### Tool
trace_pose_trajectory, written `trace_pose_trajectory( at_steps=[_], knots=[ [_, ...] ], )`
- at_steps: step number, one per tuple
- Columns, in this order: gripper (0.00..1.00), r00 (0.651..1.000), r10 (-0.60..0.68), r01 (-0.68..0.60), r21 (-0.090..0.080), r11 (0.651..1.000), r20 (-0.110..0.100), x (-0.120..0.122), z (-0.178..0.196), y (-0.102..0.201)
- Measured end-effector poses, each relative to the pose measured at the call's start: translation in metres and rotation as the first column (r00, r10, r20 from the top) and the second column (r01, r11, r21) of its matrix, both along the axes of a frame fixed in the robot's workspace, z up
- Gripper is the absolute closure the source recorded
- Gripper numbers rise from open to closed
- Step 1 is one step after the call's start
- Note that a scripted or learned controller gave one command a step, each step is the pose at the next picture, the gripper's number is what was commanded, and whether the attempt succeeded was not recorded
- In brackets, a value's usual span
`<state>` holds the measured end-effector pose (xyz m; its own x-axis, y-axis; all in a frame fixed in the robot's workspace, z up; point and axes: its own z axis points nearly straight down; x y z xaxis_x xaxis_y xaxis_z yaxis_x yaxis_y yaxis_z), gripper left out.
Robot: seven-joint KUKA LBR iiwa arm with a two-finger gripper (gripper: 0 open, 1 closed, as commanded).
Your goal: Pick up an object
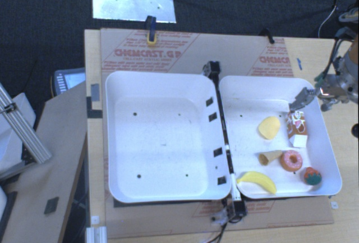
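Grey hand (302, 97) above carton (297, 129), arm cut off at frame edge; grip state unclear.

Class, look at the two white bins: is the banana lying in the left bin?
No. The banana lies in the right bin, near its front corner by the divider, with the donut beside it.

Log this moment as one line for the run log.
stage: approach | gripper: over right bin far corner, above carton | nothing seen held | also in right bin: banana, donut, cone
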<state>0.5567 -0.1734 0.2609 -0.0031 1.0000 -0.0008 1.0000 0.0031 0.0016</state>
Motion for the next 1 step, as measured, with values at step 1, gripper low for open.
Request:
trace_pose_trajectory(
  at_steps=[1],
  knots=[
    [0.00,1.000,0.004,-0.004,0.005,1.000,-0.012,0.0172,-0.1723,0.0193]
  ],
)
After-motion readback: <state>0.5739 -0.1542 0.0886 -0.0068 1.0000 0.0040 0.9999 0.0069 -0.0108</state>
